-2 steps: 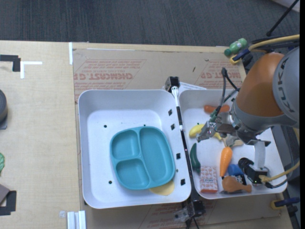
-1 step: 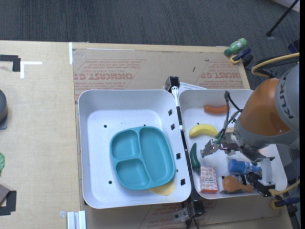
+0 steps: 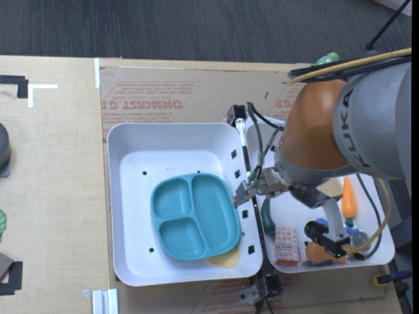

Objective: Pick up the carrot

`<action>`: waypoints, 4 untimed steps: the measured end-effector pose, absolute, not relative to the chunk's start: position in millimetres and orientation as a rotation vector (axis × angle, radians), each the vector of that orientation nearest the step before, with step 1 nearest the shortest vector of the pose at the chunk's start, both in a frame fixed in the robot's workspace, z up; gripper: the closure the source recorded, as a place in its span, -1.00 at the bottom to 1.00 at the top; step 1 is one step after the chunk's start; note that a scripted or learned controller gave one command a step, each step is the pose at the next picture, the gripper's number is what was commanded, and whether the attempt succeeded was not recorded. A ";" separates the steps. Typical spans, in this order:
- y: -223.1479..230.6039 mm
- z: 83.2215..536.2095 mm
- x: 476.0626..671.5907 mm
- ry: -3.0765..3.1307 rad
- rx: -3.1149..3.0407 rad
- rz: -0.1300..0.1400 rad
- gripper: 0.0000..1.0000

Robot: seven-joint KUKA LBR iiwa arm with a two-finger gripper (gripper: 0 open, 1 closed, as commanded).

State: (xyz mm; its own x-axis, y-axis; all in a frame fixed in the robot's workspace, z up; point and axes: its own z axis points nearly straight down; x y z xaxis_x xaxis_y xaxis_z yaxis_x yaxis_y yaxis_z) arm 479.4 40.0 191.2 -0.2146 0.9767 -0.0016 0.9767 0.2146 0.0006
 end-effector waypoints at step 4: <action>-170.1 129.8 510.8 2.981 0.983 -0.002 -1.00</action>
